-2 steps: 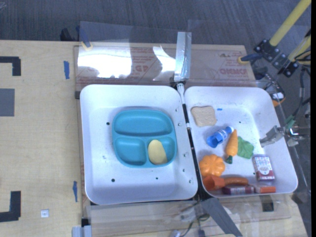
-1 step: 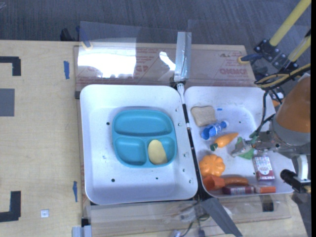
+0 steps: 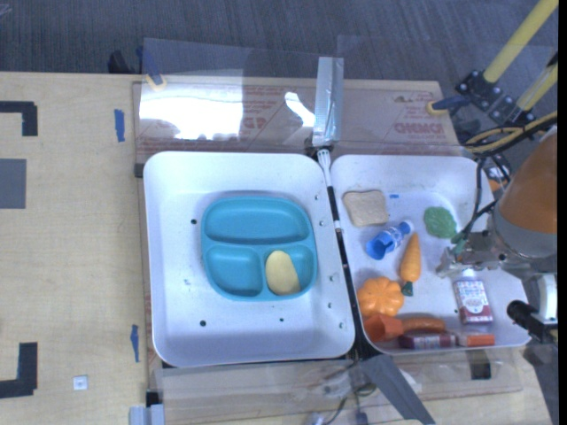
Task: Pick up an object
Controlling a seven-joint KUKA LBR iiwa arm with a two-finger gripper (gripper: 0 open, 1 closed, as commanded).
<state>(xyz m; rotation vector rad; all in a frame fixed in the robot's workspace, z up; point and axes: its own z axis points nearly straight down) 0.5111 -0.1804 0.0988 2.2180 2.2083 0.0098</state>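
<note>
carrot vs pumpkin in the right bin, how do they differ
The carrot is long and thin, tapering to a point, while the pumpkin is squat, round and ribbed. The carrot lies at a slant toward the bin's middle; the pumpkin sits below it, close to the left wall of the right bin. Both are orange toy foods, and they lie nearly touching.

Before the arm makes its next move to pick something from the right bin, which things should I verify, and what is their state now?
1. Gripper above right white bin: ok.
2. Fingers open: cannot tell.
3. Object between fingers: cannot tell.
4. Small labelled bottle close below gripper: ok.
5. Orange carrot and green leafy piece apart from the gripper: ok.
6. Yellow oval item lies in blue divided tray, left bin: ok.
</note>
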